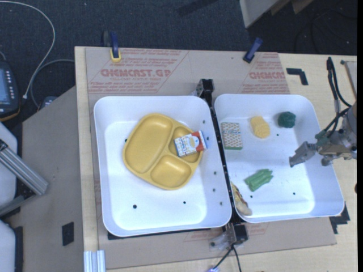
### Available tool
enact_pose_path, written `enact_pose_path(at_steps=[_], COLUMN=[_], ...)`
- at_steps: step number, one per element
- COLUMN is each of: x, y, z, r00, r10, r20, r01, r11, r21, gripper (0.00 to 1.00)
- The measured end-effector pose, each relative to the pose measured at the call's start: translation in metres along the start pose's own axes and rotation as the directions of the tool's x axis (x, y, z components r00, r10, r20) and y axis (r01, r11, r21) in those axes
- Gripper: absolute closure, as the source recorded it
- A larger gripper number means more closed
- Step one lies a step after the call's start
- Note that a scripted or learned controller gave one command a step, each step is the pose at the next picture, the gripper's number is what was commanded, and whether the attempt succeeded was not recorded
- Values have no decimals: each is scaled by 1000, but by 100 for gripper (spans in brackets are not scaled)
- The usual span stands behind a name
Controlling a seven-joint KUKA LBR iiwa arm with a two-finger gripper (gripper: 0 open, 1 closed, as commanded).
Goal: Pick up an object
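My gripper (311,153) reaches in from the right edge and hovers over the right side of the right bin (295,208). Nothing is visibly held in it. To its left lies a light green vegetable piece (258,179). Farther back in the same bin are a dark green lump (286,119), a yellow oval piece (260,127) and a checkered grey-green block (231,135). A tan, banana-like piece (240,200) rests against this bin's front left wall.
The left bin (153,214) holds a yellow divided plate (148,152) with a small blue, white and red carton (189,144) lying on its right part. Cables hang at the far right beside the arm. A black clamp (205,86) sits between the bins at the back.
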State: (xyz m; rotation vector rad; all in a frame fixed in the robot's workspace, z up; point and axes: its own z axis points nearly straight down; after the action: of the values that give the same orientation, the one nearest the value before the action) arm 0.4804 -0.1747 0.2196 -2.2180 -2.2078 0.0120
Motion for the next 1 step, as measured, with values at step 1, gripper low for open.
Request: enact_pose_path(at_steps=[1], x=[1], y=[3], z=[-7], r00=[1000], r10=[-5], r20=[3], r01=[5], r11=[1000], r21=[-14], gripper=[0])
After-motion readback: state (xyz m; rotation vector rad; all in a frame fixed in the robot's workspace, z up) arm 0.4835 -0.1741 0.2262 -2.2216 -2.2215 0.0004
